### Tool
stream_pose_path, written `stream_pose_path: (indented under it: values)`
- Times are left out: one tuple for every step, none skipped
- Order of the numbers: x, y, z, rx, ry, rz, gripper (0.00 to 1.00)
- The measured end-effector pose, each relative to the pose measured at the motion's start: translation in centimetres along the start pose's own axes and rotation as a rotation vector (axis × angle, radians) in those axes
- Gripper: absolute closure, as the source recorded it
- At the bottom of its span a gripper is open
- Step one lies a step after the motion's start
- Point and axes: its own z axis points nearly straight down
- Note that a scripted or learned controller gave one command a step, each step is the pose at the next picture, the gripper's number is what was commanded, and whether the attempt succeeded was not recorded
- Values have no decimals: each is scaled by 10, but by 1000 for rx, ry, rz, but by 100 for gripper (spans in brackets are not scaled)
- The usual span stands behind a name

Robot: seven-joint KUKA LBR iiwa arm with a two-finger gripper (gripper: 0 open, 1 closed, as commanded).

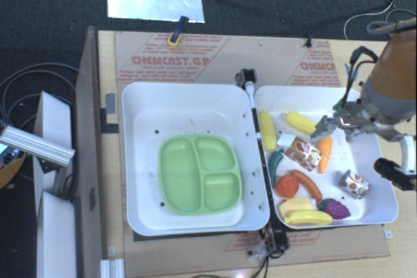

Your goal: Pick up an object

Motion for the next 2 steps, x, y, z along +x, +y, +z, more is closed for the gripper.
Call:
stream_pose_path:
  values:
    - [21, 63, 120, -2, -3, 3, 0]
    - [5, 27, 131, -4, 1, 5, 0]
